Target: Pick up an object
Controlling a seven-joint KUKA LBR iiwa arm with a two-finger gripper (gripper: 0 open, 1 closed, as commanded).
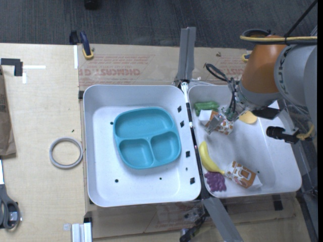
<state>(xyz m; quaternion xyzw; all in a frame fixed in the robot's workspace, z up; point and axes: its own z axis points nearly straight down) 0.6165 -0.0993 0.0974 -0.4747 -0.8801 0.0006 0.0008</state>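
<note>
White bins (96, 150), two: the left one has one blue divided tray (146, 137). In the right bin: one banana (206, 158), long axis near-far, one orange snack box (242, 174), one green item (206, 105), one purple grape bunch (216, 182), one crumpled wrapper (220, 123). Your gripper (230, 113) sits at the wrapper's far-right edge, so the wrapper lies just near-left of it. Grip state: can't tell.
</note>
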